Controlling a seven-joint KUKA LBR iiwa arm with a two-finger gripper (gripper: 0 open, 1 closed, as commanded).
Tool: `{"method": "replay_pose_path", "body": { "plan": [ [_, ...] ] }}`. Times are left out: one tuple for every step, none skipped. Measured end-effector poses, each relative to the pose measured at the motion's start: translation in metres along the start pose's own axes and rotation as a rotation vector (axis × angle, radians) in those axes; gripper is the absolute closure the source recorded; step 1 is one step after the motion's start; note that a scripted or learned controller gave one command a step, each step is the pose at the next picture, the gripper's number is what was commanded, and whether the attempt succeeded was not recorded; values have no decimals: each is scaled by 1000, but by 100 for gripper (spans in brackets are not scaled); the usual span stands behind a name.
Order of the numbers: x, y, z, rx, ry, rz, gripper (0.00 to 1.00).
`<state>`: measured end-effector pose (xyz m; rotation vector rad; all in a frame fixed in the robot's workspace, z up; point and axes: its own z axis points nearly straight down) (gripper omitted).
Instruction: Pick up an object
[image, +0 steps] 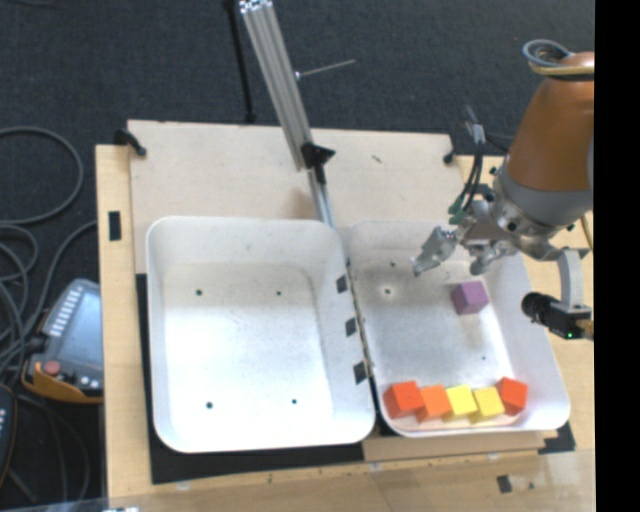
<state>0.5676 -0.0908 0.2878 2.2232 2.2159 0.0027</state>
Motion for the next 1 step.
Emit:
{"method": "replay_pose_path", "body": {
  "plan": [
    [-115,-17,-30,0,-5,3,0]
  ]
}}
